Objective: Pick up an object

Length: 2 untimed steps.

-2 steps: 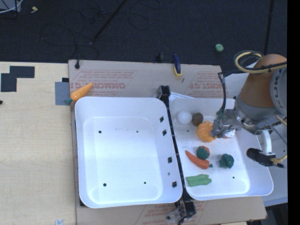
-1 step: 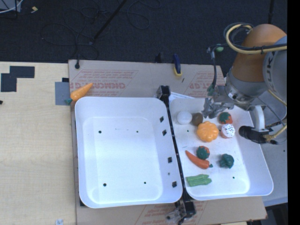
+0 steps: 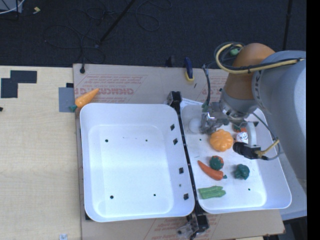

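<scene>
Looking into the right bin (image 3: 272,196), you see the gripper (image 3: 209,122) low beside the orange pumpkin (image 3: 221,140) — not holding it. You cannot tell its grip — nearby lies a red pepper (image 3: 210,170).

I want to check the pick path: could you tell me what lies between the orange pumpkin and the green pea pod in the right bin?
In the camera view, between the orange pumpkin and the green pea pod lie a red chili and a small green-and-red piece.
</scene>
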Motion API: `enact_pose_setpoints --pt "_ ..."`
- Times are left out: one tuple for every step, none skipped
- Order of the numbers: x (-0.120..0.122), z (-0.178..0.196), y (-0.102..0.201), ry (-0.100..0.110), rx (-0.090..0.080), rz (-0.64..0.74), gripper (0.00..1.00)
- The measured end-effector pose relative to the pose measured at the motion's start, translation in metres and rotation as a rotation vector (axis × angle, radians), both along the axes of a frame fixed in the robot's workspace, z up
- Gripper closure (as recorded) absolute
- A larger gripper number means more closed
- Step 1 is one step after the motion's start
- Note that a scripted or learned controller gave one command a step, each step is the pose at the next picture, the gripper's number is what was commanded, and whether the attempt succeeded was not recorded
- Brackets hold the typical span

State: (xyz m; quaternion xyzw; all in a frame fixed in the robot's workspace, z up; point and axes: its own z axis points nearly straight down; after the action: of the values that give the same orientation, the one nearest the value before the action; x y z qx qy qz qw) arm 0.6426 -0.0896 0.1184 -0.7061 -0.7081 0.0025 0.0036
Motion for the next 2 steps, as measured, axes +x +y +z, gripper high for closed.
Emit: enact_pose_setpoints --pt "-0.049 -0.032 -0.069 -0.002 -0.002 -0.009 1.0" --pt "-0.097 -0.03 -0.072 -0.005 -0.001 -0.004 1.0"
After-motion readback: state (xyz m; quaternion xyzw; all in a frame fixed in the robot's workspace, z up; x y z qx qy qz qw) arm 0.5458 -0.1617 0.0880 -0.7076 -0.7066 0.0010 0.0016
